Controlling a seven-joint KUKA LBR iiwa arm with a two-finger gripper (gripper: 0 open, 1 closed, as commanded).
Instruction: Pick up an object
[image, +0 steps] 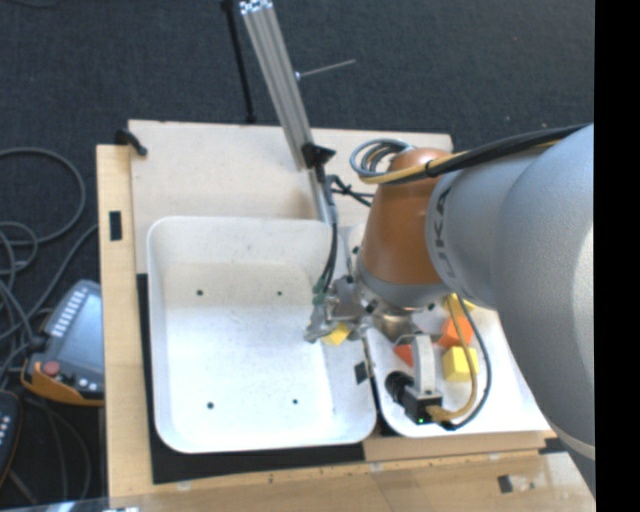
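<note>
The gripper (335, 328) is hovering over the divide between the left bin (240, 400) and right bin (500, 400), fingers apparently pinching a small yellow object (337, 337), so lifting clear seems next.

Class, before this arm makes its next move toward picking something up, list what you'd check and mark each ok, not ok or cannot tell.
1. Gripper sits near the divide between the bins: ok.
2. Yellow piece seen at the fingertips, firmly gripped: cannot tell.
3. Objects left in the right bin, such as the yellow block and orange piece: ok.
4. Left bin has open floor for a drop: ok.
5. Arm hides much of the right bin: not ok.
</note>
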